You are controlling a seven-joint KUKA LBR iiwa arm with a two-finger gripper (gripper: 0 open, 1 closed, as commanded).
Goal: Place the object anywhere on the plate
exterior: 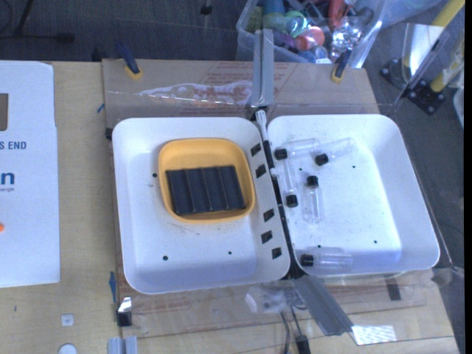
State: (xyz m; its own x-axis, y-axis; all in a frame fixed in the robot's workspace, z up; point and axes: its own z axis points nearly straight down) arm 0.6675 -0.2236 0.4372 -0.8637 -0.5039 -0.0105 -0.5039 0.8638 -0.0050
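Observation:
A yellow square plate (206,148) with rounded corners lies in the left bin (192,260), a little above its middle. A black ribbed rectangular object (205,190) rests flat on the plate and covers most of its lower half. Several clear vials with black caps lie scattered in the right bin (376,205): one near the top (324,151), one in the middle (313,199), and one at the front edge (326,258).
A row of black clips (267,198) runs along the divider between the bins. A clear tub of colourful toys (317,13) stands behind the bench. A white printed sheet (26,175) lies on the bench at the left.

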